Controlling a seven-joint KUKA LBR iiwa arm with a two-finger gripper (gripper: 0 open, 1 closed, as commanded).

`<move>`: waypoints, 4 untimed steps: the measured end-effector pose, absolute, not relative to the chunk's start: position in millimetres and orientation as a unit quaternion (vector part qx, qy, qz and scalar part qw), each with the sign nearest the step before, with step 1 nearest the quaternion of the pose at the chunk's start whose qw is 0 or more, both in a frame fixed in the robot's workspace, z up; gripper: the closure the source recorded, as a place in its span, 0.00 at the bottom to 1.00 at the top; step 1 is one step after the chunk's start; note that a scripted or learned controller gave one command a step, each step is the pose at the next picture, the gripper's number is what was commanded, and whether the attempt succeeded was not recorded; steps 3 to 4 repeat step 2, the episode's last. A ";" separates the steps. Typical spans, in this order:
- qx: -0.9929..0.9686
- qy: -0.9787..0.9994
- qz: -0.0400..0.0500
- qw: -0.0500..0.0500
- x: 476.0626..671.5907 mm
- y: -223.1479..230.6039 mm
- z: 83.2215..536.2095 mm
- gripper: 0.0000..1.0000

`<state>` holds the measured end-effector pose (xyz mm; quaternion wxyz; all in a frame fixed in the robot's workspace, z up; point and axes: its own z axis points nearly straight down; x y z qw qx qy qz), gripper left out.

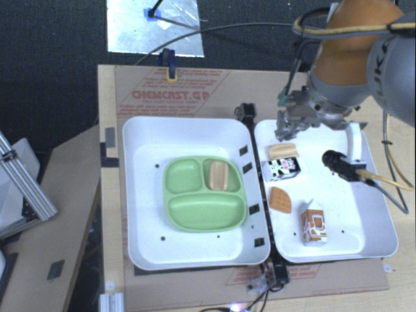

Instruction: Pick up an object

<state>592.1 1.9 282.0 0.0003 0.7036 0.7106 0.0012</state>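
The bench (pixel 156 86) bears two white bins side by side, left bin (pixel 140 194) and right bin (pixel 364 226).

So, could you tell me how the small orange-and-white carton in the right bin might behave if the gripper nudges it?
The small orange-and-white carton looks boxy with flat faces, so it would probably slide rather than roll. It seems small, likely light, and the smooth white bin floor may let it skid away.

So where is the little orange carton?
The orange carton stands in the right bin, near its front edge, just right of the orange cracker.
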 end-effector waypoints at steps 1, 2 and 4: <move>0.704 0.710 0.000 0.000 594.4 54.7 259.2 1.00; 0.704 0.710 0.000 0.000 595.7 107.7 238.7 1.00; 0.704 0.710 0.000 0.000 595.7 107.7 238.7 1.00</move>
